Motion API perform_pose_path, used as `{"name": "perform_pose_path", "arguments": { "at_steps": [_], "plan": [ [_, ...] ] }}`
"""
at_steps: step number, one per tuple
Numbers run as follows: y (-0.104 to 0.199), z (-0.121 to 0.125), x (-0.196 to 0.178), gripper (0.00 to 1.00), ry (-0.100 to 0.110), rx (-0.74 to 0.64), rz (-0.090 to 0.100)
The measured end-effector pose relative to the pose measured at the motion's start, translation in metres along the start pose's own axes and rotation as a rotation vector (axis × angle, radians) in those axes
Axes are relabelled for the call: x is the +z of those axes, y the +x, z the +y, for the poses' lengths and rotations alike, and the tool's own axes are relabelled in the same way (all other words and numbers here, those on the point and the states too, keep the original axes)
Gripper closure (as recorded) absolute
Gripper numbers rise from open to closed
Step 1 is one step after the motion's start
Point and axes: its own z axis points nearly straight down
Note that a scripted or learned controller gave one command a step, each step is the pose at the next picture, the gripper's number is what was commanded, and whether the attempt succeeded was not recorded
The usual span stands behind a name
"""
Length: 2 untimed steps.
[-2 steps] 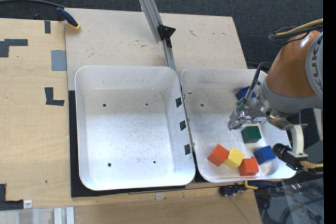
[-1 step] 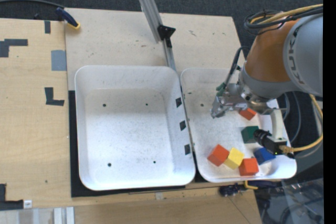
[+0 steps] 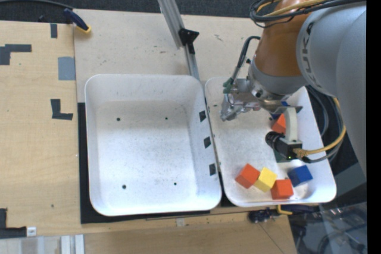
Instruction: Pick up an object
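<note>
My gripper [image 3: 229, 113] hangs over the back left part of the right bin [image 3: 238, 146], its metal fingers pointing down above bare bin floor. Nothing shows between the fingers. At the bin's front lie an orange block [image 3: 247, 176], a yellow block [image 3: 266, 179], a second orange block [image 3: 282, 188] and a blue block [image 3: 300, 174], bunched together. Another orange block [image 3: 278, 124] peeks out from under the arm's wrist on the right side of the bin.
The left bin [image 3: 143, 146] sits beside the right one, their walls touching. A slanted metal pole [image 3: 169, 6] rises behind the bins. Cables [image 3: 324, 146] loop along the right bin's far side.
</note>
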Motion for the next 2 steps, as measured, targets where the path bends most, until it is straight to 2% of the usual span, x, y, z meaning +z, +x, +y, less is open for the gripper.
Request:
{"name": "perform_pose_path", "arguments": {
  "at_steps": [1,2],
  "plan": [
    [0.046,0.026,0.012,1.0,0.002,0.001,-0.001],
    [0.089,0.054,-0.004,1.0,-0.001,0.001,0.0]
  ]
}}
